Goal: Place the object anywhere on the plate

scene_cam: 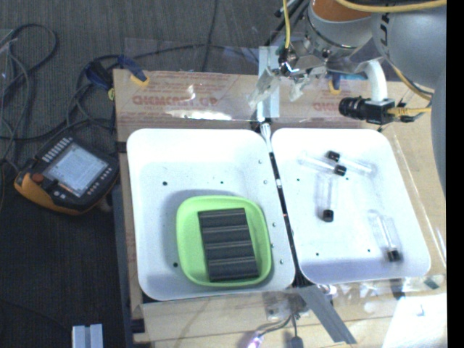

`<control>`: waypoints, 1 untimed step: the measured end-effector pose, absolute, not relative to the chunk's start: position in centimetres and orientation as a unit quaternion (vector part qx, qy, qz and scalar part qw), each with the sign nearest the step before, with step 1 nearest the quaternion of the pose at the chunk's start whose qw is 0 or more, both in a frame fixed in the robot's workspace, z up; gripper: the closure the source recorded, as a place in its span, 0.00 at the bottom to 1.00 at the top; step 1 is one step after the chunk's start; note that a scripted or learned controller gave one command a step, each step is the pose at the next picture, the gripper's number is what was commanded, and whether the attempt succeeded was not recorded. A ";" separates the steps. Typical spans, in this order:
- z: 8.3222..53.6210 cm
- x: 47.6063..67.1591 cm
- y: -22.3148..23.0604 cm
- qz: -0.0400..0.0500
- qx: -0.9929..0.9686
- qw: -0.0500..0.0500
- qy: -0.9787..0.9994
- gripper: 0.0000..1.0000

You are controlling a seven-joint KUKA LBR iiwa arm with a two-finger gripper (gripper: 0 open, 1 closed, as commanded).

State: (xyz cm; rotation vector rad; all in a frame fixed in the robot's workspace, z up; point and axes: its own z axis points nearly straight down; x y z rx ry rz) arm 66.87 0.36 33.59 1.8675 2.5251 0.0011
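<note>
The dark ridged block [228, 243] already lies on the green plate [187, 220], nearer than the fingers [267, 104] and to their left, so placing looks done. The fingers hang over the bins' far edge, grip state unreadable; next is probably just retreat.

I see the arm [377, 13] cut off by the top and right edges; clear tubes [341, 167] too faint to count.

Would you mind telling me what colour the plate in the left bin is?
Light green plate, holding a dark grey ridged block; seen in the camera view.
</note>
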 end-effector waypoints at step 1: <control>39.4 66.9 4.2 0.000 0.521 0.002 0.854 0.00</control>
